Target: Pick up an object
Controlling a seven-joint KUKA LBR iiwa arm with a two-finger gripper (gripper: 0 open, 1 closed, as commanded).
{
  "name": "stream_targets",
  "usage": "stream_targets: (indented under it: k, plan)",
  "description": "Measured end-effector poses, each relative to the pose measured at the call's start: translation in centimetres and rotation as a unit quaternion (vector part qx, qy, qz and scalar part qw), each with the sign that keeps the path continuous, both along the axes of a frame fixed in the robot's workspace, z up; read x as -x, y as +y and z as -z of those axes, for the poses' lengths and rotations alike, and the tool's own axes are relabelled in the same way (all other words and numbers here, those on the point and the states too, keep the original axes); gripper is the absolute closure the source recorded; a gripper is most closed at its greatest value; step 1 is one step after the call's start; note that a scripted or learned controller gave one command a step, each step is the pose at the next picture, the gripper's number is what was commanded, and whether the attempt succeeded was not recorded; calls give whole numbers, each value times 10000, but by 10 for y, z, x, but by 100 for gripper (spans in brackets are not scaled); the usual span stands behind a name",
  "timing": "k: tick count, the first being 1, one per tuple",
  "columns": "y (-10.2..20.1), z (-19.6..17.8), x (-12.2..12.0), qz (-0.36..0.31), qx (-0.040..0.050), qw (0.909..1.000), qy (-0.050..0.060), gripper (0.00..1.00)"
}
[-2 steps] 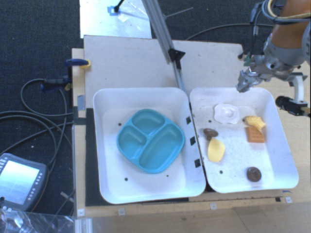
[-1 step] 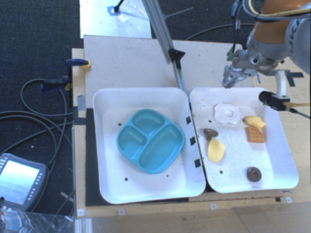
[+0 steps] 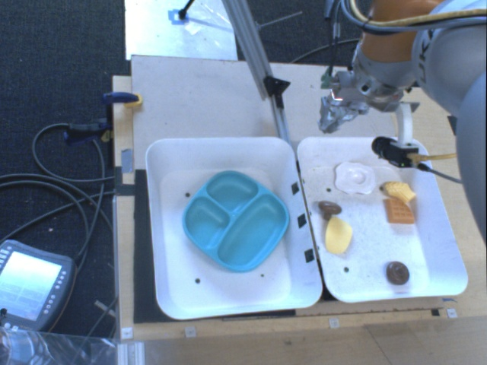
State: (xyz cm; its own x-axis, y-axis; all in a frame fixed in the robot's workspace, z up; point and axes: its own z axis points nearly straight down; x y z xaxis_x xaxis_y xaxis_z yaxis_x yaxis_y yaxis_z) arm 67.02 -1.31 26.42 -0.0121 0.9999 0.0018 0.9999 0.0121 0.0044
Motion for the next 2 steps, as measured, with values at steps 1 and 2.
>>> stream_targets:
  k: [1,2]
  plan:
    - [47,19,-9,10,3,10000,13,100]
    - [94,28,-22,13,1,10000,6,100]
